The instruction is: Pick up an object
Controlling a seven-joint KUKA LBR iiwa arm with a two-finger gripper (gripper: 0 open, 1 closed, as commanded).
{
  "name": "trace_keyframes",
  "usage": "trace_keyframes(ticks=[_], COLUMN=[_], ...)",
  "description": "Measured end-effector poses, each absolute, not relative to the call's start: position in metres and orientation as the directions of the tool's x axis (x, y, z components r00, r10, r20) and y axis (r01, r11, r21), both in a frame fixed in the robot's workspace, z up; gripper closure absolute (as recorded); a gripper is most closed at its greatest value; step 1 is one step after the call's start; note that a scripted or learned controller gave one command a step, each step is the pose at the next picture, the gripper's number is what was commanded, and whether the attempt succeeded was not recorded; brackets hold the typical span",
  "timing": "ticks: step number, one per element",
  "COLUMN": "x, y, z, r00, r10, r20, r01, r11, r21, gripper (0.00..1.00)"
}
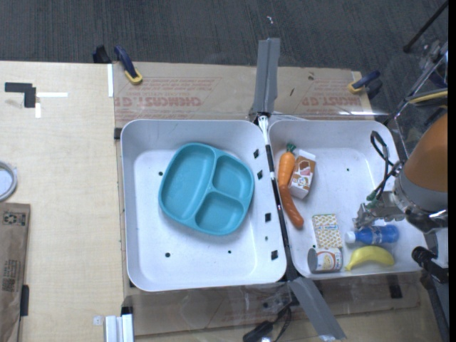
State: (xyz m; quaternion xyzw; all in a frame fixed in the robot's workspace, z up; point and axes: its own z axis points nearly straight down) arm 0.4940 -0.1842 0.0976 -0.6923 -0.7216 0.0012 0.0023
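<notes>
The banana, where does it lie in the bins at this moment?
The banana lies in the right bin, near its front right corner, just below the blue bottle and right of the small carton.

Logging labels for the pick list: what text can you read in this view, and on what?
"CHEMCO..." in red, upside down, rest unclear: cardboard behind the bins.
Recycling mark, other print blurred: brown bag at left.
Small carton: print too small.
Patterned box: unreadable.
Blue bottle: unreadable.

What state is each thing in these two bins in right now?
Blue divided plate: flat in left bin, nothing on it.
Carrot: lying down, right bin.
Small carton: beside carrot.
Banana: lying near front wall.
Blue bottle: on its side.
Gripper: low, above bottle.
</notes>
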Motion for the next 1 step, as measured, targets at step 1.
trace_keyframes(ticks=[1], x=[0.494], y=[-0.1842], z=[0.0976], r00=[-0.042], r10=[0.999], r20=[0.002], r01=[0.999], r11=[0.042], r21=[-0.005], gripper=[0.0])
